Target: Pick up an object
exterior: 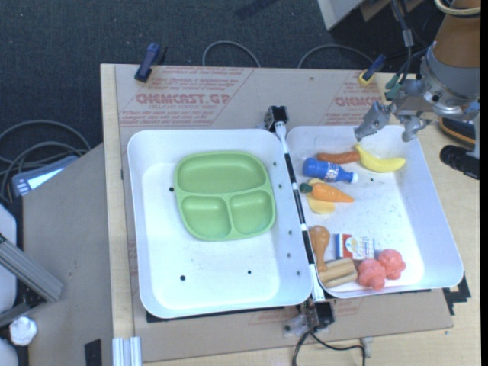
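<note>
My gripper hangs over the far edge of the right bin, its two grey fingers spread open with nothing between them. Just below it lies a yellow banana, beside an orange sausage-shaped piece. A blue and white bottle and a toy carrot lie near the bin's left wall. At the near end sit a drumstick, a small carton, a hot dog bun and pink meat pieces.
The left bin holds a green divided plate. A black divider strip runs between the bins. Blue clamps and cables lie at the bench's far edge.
</note>
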`<state>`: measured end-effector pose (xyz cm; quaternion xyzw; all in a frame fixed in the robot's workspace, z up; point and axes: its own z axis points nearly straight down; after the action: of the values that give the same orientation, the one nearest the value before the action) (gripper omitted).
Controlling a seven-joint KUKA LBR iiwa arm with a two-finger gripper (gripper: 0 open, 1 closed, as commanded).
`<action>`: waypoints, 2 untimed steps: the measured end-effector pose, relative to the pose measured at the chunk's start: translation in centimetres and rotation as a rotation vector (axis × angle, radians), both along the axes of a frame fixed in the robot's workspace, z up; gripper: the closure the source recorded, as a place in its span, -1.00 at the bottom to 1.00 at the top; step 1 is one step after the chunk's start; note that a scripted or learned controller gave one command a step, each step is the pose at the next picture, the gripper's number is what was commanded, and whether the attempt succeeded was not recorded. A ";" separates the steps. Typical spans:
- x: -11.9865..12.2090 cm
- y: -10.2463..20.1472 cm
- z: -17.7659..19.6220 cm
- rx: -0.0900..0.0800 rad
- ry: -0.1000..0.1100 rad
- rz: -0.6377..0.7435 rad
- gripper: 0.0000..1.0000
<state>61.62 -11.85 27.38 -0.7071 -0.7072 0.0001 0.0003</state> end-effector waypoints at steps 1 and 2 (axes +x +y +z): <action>0.8 1.0 -14.0 0.000 0.001 -0.001 -1.00; 5.0 -0.9 -19.0 0.000 0.001 0.000 -1.00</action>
<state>66.60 -12.79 8.42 -0.7070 -0.7072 0.0005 0.0005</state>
